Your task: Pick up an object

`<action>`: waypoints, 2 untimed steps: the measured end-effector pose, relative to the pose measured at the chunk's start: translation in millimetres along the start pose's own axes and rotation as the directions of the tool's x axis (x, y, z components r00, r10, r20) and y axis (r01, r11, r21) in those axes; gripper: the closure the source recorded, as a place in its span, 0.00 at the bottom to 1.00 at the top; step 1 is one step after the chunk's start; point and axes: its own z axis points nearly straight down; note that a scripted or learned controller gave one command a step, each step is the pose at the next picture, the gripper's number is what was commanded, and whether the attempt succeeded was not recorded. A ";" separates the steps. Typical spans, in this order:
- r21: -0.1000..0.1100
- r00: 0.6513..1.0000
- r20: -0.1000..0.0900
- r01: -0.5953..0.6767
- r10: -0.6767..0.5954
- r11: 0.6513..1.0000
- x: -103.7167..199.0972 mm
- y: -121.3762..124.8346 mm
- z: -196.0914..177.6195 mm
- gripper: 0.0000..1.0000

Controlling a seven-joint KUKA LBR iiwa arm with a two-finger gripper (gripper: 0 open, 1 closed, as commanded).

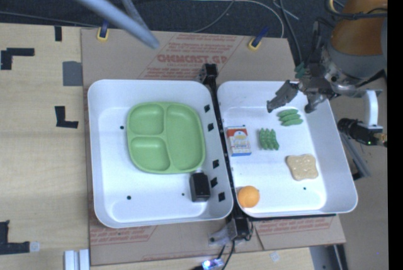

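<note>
My gripper (296, 102) hangs over the back of the right bin (340, 190), open, its two dark fingers spread with nothing between them. Just below it lies a green pea pod (289, 117). A second green vegetable piece (269, 139) lies a little nearer the middle. A small red and white box (238, 140) rests near the bin's left wall. A beige slice of toast (302, 167) lies toward the right, and an orange (249, 196) sits at the front left corner.
The left bin (104, 199) holds a green divided plate (166, 138) and a small black block (199, 187) at its front right. A black divider clamp (209, 72) joins the bins at the back. Cables trail across the dark floor behind.
</note>
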 end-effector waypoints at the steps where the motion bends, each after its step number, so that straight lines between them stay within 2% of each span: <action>1: -0.012 1.000 0.001 0.003 -0.003 1.000 0.2 1.8 -6.9 0.00; 2: -0.007 1.000 0.001 0.002 -0.002 1.000 -2.3 -7.3 42.8 0.00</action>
